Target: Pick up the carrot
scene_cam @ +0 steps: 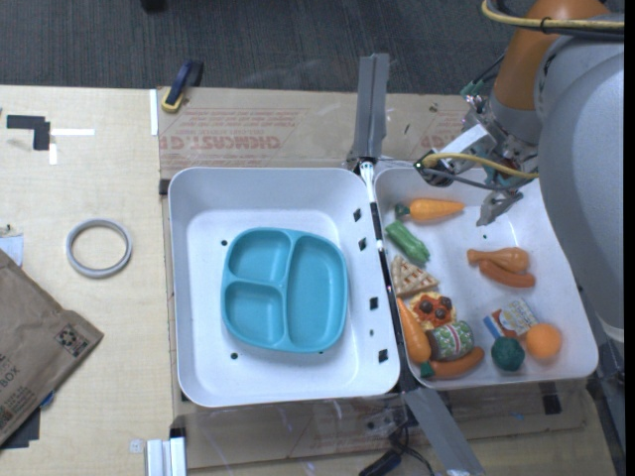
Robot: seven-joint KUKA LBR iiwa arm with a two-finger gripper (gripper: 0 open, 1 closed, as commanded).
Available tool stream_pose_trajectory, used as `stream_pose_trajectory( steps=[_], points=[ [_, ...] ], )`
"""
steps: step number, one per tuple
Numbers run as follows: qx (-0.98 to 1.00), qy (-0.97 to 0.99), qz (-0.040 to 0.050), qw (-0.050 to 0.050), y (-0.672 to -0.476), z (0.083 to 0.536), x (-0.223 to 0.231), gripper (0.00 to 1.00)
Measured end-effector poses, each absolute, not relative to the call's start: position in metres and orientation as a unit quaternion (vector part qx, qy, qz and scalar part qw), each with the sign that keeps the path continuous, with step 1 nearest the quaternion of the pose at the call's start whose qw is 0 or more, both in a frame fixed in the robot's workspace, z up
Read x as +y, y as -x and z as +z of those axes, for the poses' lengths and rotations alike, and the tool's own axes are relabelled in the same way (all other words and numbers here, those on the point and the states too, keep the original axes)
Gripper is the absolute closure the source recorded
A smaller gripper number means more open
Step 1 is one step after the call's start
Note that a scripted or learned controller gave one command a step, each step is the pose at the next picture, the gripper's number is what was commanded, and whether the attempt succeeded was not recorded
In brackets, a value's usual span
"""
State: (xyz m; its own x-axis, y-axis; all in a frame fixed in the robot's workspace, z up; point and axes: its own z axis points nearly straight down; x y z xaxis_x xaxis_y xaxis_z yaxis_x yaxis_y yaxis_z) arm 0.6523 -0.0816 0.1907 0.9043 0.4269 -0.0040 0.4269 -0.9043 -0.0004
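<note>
An orange carrot (437, 208) with a small green stub lies near the back of the right bin (571, 296), pointing left-right. A second orange carrot (414, 333) lies along that bin's left wall, among other toy food. The gripper (498, 204) hangs over the back of the right bin, a short way to the right of the back carrot and above the chicken drumstick (499, 259). Nothing shows in the gripper. The grey arm with its orange band (541, 43) comes in from the upper right.
The right bin also holds a green pepper (407, 241), a pizza slice (429, 307), a sausage (507, 278), an orange (544, 340) and a green ball (508, 354). A blue divided plate (288, 291) sits in the left bin (193, 296). A tape ring (99, 247) lies on the bench.
</note>
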Motion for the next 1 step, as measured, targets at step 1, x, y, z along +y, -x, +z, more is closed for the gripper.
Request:
stream_pose_trajectory(
  steps=[1],
  points=[
    [0.112, -0.994, -0.006, 0.0, -0.6356, 0.0909, -0.1019, 0.0]
  ],
)
